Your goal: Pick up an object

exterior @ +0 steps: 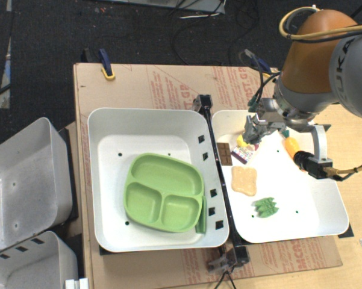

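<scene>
Two bins: I saw a green divided tray (164, 192) in the left bin (102, 161).
Right bin (313, 221): toast-coloured piece (244, 180), green sprig (265, 207), orange item (291, 144).
Gripper (250, 138): low over a purple-and-white packet (243, 153) near the divider.
Fingers: I could not tell whether open or closed.

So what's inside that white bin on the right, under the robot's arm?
The right bin holds a tan slice of toast, a green leafy piece, an orange item and a small purple packet beside the gripper. The arm covers the bin's far corner.
</scene>
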`<state>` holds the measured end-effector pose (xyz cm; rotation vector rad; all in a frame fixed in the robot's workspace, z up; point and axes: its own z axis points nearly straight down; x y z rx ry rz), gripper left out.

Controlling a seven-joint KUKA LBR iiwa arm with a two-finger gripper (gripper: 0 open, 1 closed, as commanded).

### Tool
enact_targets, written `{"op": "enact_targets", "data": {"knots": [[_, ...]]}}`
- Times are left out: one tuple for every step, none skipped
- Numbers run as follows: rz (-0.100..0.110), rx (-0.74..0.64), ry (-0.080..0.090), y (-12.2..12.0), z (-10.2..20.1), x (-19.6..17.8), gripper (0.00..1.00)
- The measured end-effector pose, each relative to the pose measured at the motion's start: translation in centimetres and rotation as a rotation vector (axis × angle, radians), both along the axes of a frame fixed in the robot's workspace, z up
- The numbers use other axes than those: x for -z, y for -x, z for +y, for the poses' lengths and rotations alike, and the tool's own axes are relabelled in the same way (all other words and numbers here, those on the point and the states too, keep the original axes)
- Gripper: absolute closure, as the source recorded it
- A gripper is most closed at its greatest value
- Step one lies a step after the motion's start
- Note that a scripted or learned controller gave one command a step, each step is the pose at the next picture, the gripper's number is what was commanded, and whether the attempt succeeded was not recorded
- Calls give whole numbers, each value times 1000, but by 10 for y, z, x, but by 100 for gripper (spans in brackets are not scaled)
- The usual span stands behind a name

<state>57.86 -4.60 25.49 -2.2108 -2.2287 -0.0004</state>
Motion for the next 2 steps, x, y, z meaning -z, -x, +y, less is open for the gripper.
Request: {"op": "enact_targets", "data": {"knots": [[1, 1, 1, 13, 45, -1, 100], [1, 0, 1, 25, 107, 9, 100]]}}
